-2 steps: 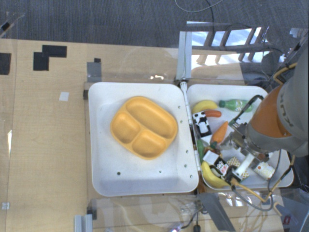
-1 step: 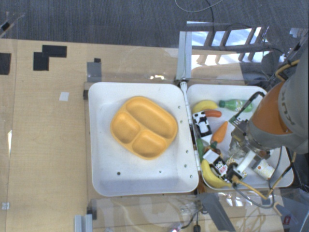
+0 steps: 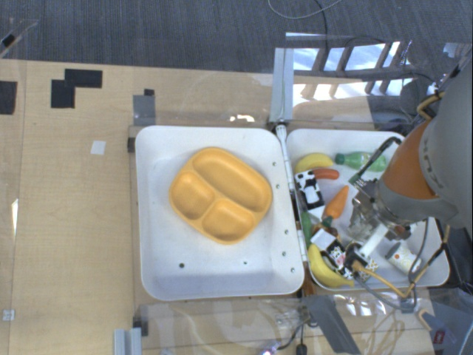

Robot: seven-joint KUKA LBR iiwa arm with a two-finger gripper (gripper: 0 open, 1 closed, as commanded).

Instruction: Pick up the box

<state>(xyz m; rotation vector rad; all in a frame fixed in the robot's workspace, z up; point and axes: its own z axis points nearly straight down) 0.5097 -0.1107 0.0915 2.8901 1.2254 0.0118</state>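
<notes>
The claw (image 3: 361, 226) hangs low in the right bin (image 3: 437, 274); its state cannot be told. Just left of it, the small white box (image 3: 323, 237) lies beside 1 banana (image 3: 322, 270), its long axis slanting upper-left to lower-right.

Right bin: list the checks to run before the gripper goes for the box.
1. Gripper over the right bin: ok.
2. Black-and-white box in plain sight: ok.
3. Gripper lined up over that box: not ok, it hangs toward the view's right.
4. Room around the box: not ok, banana and carrot crowd it.
5. Which box is meant: cannot tell, a small white box lies nearer the gripper.
6. Yellow plate out of the way: ok.
</notes>
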